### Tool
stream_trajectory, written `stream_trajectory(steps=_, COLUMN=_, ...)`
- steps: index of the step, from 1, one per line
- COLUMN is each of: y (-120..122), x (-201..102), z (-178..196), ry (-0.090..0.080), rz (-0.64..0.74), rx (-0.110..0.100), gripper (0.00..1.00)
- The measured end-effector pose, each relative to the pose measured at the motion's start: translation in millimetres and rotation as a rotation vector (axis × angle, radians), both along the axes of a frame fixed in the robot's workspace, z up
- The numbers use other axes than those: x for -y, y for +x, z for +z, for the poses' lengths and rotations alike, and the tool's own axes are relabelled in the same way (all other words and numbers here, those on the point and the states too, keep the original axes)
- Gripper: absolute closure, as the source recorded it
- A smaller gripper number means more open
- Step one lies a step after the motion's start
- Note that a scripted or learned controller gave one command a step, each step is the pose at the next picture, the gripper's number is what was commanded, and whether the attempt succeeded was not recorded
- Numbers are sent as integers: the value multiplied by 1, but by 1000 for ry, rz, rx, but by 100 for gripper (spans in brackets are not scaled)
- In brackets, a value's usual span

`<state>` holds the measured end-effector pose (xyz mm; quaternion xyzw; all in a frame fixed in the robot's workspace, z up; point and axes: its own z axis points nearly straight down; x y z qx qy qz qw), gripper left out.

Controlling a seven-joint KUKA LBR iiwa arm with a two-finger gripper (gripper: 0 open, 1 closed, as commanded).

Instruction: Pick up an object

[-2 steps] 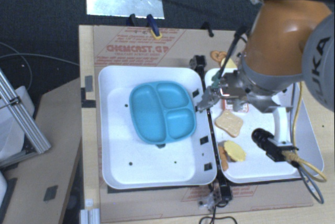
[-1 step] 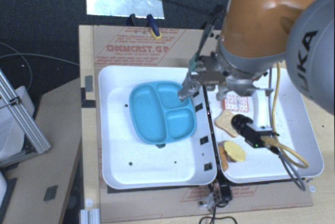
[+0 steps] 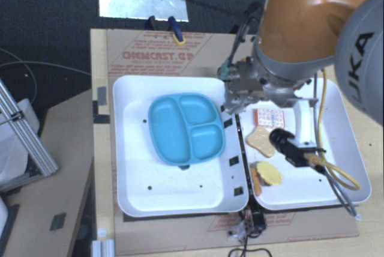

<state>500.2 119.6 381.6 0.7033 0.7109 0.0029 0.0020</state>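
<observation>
**Toast [image 3: 260, 140] in right bin [image 3: 345, 130], gripper [image 3: 235, 101] beyond it**

A yellow bun [image 3: 268, 173] lies nearest, with the toast just beyond it and then a pink card [image 3: 268, 117]. A blue plate [image 3: 186, 128] sits in the left bin [image 3: 135, 154]. The gripper hangs over the bins' shared edge; I cannot tell whether it is wide or narrow.

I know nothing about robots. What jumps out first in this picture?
The huge orange and grey arm looms in from the right, above the right bin. A bright blue divided plate lies in the middle of the left bin. A toast slice and a yellow piece lie near the right bin's left wall.
</observation>
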Motion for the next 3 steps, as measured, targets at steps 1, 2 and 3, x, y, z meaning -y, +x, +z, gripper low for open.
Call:
stream_trajectory(steps=1, y=-1, x=-1, z=162, ry=5, rz=-6, rx=13, gripper=100)
stream_trajectory(steps=2, y=-15, x=-4, z=37, ry=-4, rz=-10, rx=-17, gripper=100)
stream_trajectory(steps=3, y=-13, x=15, z=74, ry=0, rz=-11, rx=-1, gripper=100)
